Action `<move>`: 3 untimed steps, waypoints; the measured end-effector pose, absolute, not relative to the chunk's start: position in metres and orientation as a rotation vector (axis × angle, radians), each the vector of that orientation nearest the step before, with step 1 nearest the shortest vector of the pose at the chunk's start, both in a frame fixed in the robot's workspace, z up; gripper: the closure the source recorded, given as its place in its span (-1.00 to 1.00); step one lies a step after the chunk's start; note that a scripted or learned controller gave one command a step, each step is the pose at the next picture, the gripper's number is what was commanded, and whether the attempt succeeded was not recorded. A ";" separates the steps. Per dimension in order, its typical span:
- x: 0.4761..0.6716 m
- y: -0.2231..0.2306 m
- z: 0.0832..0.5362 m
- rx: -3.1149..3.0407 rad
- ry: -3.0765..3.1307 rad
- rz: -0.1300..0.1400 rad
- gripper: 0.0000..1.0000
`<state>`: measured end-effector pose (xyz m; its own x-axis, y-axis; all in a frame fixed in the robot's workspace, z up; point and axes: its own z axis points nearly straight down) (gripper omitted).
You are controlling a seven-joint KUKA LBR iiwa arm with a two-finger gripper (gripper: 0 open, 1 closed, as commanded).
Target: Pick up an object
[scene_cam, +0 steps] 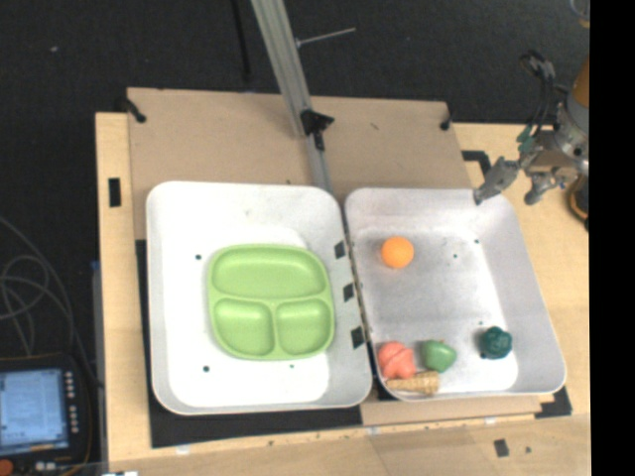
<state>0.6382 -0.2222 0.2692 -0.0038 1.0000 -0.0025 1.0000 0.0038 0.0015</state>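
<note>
1. Hovering over the far right corner of the right bin (516, 266), the pincer (516, 181) has its two fingers spread apart, with nothing between them.
2. An orange ball (397, 253) lies in the left half of the right bin, well apart from the pincer.
3. A dark green object (495, 342) sits near the near right corner of that bin.
4. A pink object (396, 359), a light green object (437, 355) and a tan object (417, 384) cluster at the near left corner, just beside one another.
5. A green divided tray (270, 300) with three compartments rests in the left bin (179, 266).
6. Both bins sit side by side on the counter (228, 137).
</note>
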 end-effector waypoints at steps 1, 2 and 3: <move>0.638 -0.223 0.269 2.213 2.226 -0.003 -1.00; 0.627 -0.222 0.216 2.222 2.223 -0.006 -1.00; 0.635 -0.222 0.158 2.219 2.227 -0.006 -1.00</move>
